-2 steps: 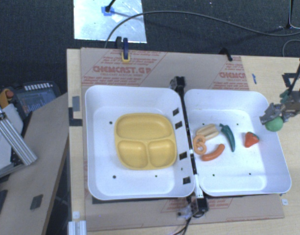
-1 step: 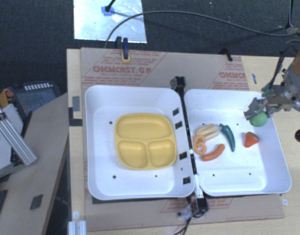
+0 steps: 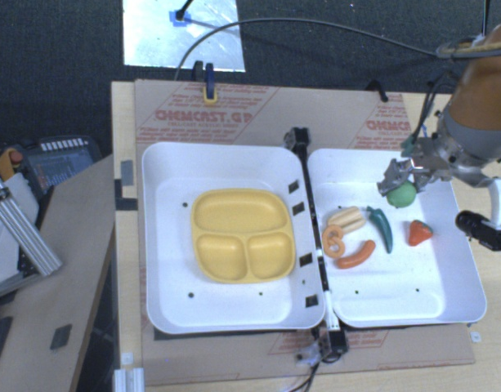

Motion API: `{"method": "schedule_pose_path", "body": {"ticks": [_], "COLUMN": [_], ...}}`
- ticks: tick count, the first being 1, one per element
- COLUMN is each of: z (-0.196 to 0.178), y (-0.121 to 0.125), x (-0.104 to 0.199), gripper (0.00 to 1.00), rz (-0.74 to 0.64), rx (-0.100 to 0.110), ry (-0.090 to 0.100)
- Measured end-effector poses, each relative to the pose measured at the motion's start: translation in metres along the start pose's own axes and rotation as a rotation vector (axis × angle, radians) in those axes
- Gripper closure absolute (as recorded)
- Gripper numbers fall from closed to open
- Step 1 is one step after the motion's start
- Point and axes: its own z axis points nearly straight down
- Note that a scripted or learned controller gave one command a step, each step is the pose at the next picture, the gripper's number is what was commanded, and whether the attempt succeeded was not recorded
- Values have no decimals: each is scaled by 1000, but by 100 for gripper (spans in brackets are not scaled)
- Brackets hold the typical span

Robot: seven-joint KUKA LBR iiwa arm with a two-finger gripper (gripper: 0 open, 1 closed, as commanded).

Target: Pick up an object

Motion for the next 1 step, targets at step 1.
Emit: {"method": "schedule_pose_path", "body": {"ticks": [1], "z": [8], "y": [0], "x": [51], "gripper": [100], "rz": [-1], "rx": [1], "ry": [1]}}
